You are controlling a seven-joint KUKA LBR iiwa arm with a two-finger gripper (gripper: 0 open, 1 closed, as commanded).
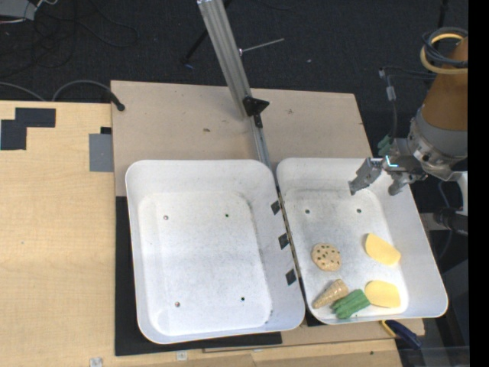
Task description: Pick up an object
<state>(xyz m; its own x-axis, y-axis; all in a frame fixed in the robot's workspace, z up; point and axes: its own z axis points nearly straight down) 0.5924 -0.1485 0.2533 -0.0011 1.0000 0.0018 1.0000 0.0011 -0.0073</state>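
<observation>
Objects for picking lie in the right-hand shallow white plastic bin [306, 176], clustered toward its 5 o'clock corner: a round tan cookie with dark chips [327, 257], a yellow rounded piece [381, 250] at 3 o'clock of the cookie, a second yellow rounded piece [383, 294] near the bin's front rim, a tan ridged cone [329, 293], and a green knobbly piece [350, 304] touching the cone's 4 o'clock side. We see the hand [380, 177] at the bin's 1 o'clock corner, above its rim, its two grey fingers spread apart with nothing between them. It stands well apart from every object. The left-hand shallow white bin [153, 176] lies alongside on the tan surface [183, 121]. We judge the task to be at its outset: no object is grasped or lifted. Choosing a target, travelling toward 6 o'clock, descending, closing and lifting all remain.
</observation>
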